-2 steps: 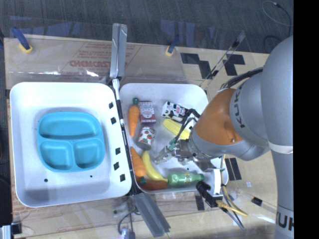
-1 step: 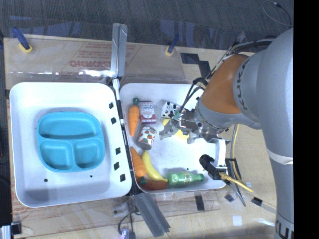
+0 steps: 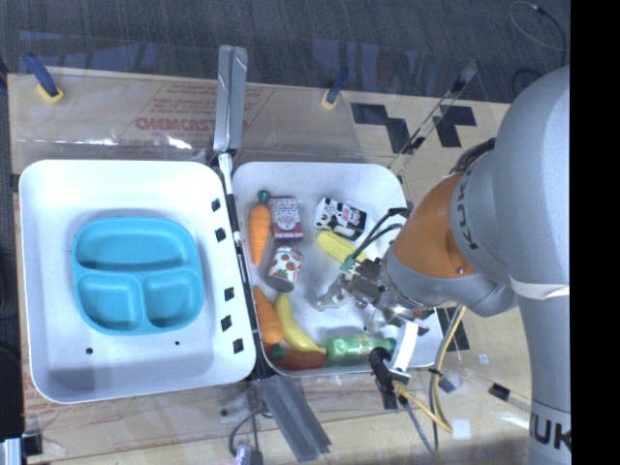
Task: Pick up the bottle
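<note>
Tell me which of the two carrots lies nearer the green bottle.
The lower carrot, beside the banana near the bin's bottom edge; the other carrot sits higher up.

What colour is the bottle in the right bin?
Green bottle, lying at the bin's near edge, camera view.

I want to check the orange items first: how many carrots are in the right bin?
2. One carrot stands along the right bin's left wall, near the back. The other carrot lies lower on that wall, beside the banana. The arm may hide more.
</note>
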`<state>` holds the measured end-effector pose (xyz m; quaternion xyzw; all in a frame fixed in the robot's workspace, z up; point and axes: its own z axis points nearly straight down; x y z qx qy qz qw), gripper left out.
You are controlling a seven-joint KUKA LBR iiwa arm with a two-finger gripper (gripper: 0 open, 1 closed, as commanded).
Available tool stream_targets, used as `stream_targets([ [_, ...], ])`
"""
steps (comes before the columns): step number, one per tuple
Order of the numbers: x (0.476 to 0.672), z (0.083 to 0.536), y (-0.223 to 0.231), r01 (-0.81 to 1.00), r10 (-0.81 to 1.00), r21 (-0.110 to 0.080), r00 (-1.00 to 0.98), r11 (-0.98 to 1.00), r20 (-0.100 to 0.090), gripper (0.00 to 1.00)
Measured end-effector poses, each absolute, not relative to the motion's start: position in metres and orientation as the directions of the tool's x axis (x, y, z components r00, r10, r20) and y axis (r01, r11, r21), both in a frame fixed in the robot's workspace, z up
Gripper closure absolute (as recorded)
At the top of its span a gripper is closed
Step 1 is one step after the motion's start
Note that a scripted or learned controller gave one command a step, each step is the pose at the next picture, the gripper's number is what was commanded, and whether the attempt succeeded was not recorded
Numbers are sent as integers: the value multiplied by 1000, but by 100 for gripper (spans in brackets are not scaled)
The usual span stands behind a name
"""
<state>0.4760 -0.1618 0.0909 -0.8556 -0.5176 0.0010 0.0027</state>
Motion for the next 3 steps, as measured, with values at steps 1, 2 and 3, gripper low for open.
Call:
stream_targets([
  [1,476,91,-162,886,886,-5,464,-464,1,0],
  [2,476,91,-137,988,988,-5,153,-153,3,0],
  [3,503,331,-111,977,977,-1,215,-215,1,0],
])
